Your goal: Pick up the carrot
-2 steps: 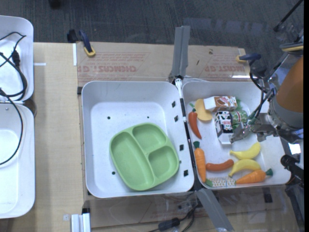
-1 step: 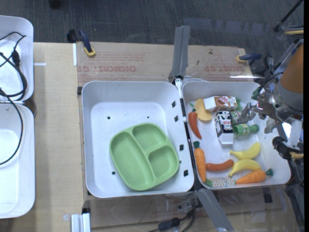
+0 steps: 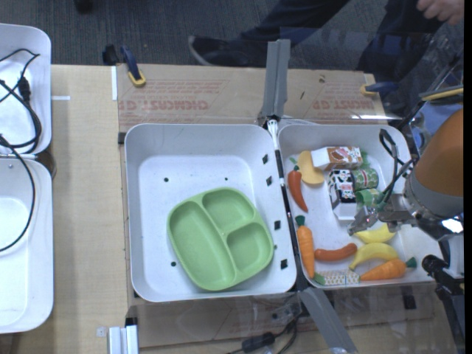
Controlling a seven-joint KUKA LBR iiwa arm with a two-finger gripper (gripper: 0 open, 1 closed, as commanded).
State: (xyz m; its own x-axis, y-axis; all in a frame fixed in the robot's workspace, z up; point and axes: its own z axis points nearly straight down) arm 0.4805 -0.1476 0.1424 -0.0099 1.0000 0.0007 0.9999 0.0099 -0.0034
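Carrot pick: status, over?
Gripper low in right bin, over banana, holding nothing seen. One carrot by left wall, untouched; another near front. Sausage lies between them.

Robotics lab, plywood bench (image 3: 81, 220), twin white bins (image 3: 140, 198), clamps (image 3: 133, 72), loose cables (image 3: 18, 116)

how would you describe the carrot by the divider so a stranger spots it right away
Start at the right white bin, the one full of toy food, and follow its left wall beside the divider toward the near edge. The carrot lies there lengthwise, orange with a green tip. Unlike the red chili pepper above it or the other carrot by the bananas, it hugs the wall.
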